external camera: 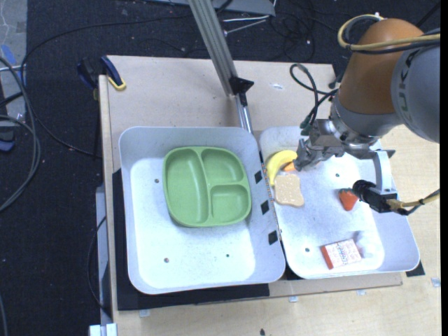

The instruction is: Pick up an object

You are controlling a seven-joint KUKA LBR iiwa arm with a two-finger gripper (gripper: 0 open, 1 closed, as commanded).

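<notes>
Reaching in over the right-hand shallow white bin (392,257), my grey two-finger gripper (306,161) hangs at that bin's upper left corner, low beside the curved yellow banana-shaped toy (280,162), with my orange-banded wrist bulking above it. Whether my tool is spread wide or pinched narrow, I cannot tell from this slanted overhead angle, since the wrist hides the tips; nothing is visibly held. The banana toy lies on the bin floor, touching or nearly touching the tan slice of toy bread (289,191) just below it. Well apart from those, a small orange-red wedge-shaped piece (348,200) sits toward the bin's right side next to a black fitting on a cable, and a small red-and-white printed carton (341,253) lies flat near the front edge. In the left-hand white bin (147,257), a pale green three-compartment plastic tray (207,185) rests alone. By my reading, the pick is at the approach stage: I appear lined up on the banana toy, but closing, lifting and clearing the bin all remain to be done, and no object is yet off the floor.
</notes>
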